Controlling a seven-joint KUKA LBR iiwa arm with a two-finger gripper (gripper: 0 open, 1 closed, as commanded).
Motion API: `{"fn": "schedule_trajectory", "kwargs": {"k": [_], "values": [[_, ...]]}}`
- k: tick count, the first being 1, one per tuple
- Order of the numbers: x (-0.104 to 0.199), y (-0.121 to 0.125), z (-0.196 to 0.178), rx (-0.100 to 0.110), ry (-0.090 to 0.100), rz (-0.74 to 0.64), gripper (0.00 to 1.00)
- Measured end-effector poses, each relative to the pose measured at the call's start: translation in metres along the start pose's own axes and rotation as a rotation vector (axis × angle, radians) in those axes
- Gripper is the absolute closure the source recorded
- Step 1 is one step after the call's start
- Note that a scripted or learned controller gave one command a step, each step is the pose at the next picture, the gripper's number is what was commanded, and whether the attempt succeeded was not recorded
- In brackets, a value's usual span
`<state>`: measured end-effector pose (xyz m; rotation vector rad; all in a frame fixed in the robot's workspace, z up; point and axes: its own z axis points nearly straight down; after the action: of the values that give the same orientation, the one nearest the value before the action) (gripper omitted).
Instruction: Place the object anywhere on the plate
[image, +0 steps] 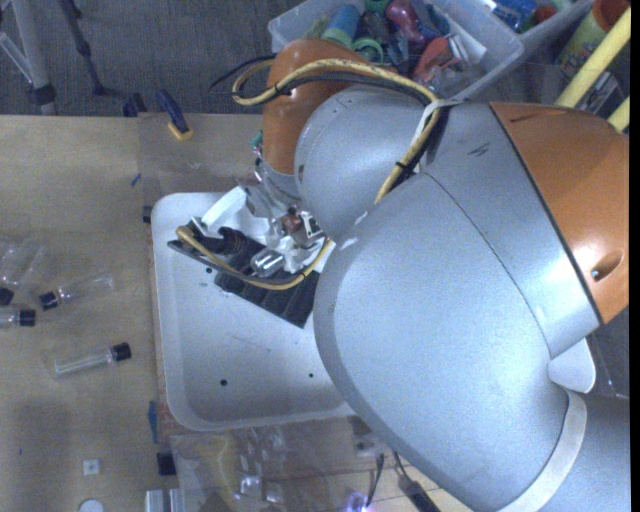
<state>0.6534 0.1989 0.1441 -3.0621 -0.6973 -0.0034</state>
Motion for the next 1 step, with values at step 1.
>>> {"fn": "schedule_trajectory", "kwargs": {"k": [1], "values": [[-0.001,0.0003,-0.0711,0.001,-0.005,-0.54,1.0]]}}
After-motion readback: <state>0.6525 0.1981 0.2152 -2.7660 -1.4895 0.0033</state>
